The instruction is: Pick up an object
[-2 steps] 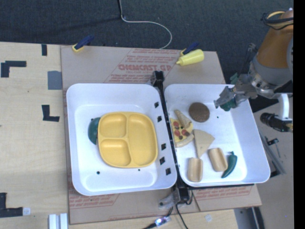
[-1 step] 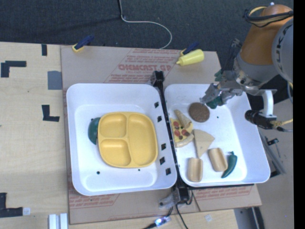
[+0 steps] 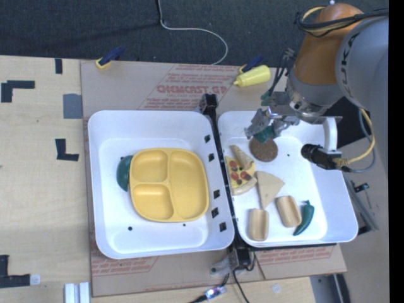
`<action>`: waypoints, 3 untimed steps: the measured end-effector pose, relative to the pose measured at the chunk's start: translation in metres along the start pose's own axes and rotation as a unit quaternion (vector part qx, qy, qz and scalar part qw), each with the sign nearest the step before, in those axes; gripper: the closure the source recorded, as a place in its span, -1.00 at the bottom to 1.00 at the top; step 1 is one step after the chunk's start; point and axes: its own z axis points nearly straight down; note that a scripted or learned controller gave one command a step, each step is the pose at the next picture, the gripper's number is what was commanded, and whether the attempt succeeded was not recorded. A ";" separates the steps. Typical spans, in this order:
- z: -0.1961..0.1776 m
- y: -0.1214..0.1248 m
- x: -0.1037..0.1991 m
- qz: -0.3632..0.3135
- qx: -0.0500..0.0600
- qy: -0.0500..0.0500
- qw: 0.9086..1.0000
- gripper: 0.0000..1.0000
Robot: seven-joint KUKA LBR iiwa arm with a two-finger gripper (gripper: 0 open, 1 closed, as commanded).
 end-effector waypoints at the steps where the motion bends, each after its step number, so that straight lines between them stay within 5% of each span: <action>1: -0.004 -0.008 0.061 -0.001 0.000 0.001 1.000 1.00; 3: -0.005 -0.012 0.079 0.002 0.000 -0.001 1.000 1.00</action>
